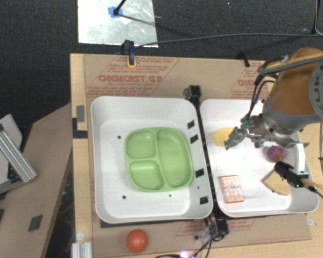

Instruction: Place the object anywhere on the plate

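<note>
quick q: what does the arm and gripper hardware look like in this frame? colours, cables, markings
The arm comes in from the right: a rounded orange band on a grey body. Thin dark cables loop along its left side above the wrist. The gripper is small, grey metal with darker fittings, at the end of a grey wrist block. No readable markings are visible on the arm or gripper.

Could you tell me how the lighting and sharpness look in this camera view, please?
Camera view: even, soft light with faint shadows; glare on the foil sheet at the top; the green plate is sharp; the gripper and arm look slightly blurred.
</note>
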You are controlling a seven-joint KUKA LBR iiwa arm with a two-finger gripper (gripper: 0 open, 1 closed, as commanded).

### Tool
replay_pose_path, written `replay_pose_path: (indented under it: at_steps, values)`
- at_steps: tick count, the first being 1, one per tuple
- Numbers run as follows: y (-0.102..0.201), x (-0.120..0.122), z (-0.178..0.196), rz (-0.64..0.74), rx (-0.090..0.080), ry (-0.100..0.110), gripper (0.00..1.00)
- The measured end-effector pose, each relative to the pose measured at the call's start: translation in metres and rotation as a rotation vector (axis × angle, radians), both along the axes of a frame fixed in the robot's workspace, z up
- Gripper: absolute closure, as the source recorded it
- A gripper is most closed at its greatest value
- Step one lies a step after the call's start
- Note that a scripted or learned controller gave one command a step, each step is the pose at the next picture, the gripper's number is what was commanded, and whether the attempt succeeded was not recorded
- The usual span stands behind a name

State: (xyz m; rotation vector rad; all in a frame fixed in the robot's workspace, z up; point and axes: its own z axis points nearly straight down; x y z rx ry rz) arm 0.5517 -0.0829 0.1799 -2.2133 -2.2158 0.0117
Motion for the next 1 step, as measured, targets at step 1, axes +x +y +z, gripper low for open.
replay_pose_path:
  at_steps: [1]
  values:
    - [0.0, 0.0031, 0.0068, 0.002, -0.001, -0.014, 0.0]
